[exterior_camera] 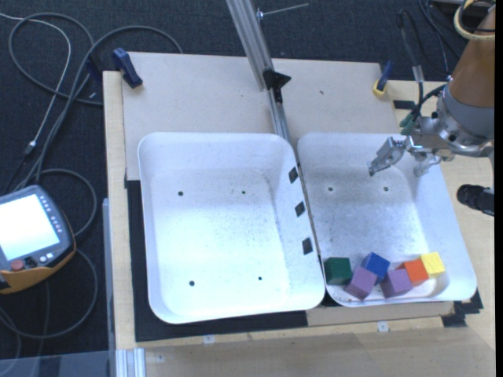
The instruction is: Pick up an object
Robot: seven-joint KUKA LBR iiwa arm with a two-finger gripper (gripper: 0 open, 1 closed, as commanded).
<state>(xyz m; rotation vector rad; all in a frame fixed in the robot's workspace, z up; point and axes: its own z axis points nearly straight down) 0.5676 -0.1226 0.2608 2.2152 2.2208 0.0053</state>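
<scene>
Overhead, the arm (471, 77) entered from three o'clock, its orange band high at the frame's edge and the grey wrist below it bent toward nine o'clock. The hand (387, 159) hung over the twelve o'clock part of the right bin (448, 210), its metal fingers (383, 162) angled down and toward nine o'clock; they looked close together with nothing between them, though how far apart they stood could not be told from this slant. Cables looped around the wrist. The blocks lay well apart from the hand, clustered along the six o'clock wall of the same bin: a green block (339, 270) at the nine o'clock end, then a purple block (362, 282), a blue block (376, 265) just behind it, a second purple block (397, 282), an orange block (415, 272) and a yellow block (432, 263) at the three o'clock end. The left bin (157, 210) sat beside it on the desk (196, 93), and a slanted aluminium rail (247, 30) crossed the desk at twelve o'clock.
</scene>
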